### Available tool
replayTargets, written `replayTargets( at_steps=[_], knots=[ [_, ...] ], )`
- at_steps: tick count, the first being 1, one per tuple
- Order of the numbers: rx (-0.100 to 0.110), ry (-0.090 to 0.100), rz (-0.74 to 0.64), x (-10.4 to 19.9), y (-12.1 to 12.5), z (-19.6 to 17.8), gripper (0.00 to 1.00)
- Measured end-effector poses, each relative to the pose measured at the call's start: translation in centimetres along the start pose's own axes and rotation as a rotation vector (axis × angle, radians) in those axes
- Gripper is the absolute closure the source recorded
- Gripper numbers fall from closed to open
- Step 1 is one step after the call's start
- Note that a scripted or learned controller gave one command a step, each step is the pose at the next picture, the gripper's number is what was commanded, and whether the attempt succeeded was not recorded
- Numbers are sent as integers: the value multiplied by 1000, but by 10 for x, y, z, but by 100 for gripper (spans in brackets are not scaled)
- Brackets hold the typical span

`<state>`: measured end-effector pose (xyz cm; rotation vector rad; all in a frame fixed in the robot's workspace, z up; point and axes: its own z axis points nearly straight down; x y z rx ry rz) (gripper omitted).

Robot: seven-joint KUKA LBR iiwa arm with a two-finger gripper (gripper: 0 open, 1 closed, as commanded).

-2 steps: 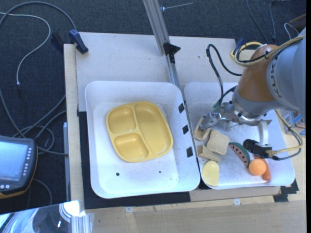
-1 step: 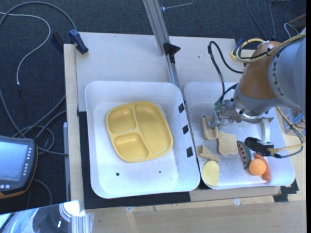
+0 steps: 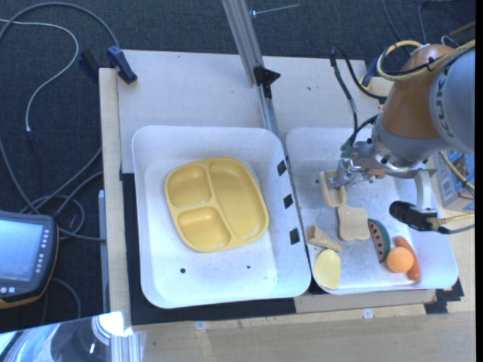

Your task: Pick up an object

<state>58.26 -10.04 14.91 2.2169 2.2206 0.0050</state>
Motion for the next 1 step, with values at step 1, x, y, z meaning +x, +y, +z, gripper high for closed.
replayTargets(
  at_steps=[1],
  knots=[
    [-2,0,-1,7,10,-52,100]
  ],
)
